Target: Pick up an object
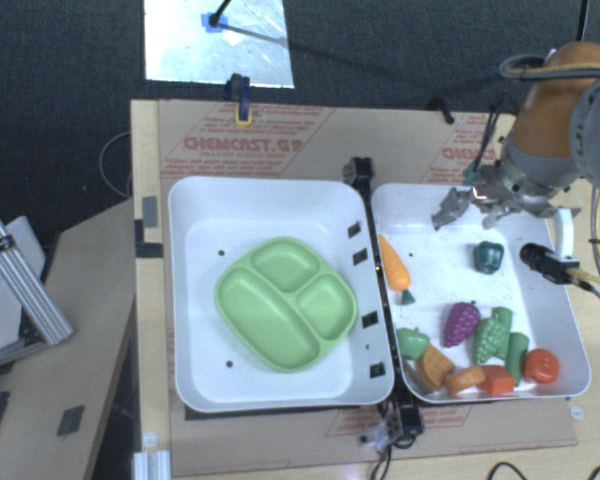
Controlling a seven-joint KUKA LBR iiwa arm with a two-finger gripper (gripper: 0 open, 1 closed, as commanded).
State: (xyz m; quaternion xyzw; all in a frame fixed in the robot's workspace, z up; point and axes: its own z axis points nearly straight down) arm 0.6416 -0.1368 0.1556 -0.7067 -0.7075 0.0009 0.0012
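The fingers of the grey two-finger gripper [467, 206] hang splayed and released over the far part of the right shallow white bin [560, 373], grasping nothing; one finger [447, 211] juts left, the other sits by the wrist; the grey arm with its orange band [565, 88] comes in from the right.

Nearest them, just to the near right, lies the small dark green plastic pepper [488, 257], alone on bare bin floor, so it looks the likeliest pick; I judge it light, stiff and hollow, smooth enough to slip, not fragile; its rounded body is best pinched across the middle, with clear space on both sides for the fingers.

The other toys crowd the near end, touching one another; a grasp there risks nudging neighbours; the orange plastic carrot [394, 264] lies apart against the left wall, awkward for a finger to pass.

Counted: one dark green pepper; one carrot; one purple grape bunch [461, 322]; one knobbly green corn-like piece [492, 334]; one red tomato [542, 366]; one small round green vegetable [412, 343]; a few orange and tan pieces whose number I cannot tell; two bins on the table [280, 138]; one pale green divided plate [284, 304], with three compartments, in the left white bin [205, 208].
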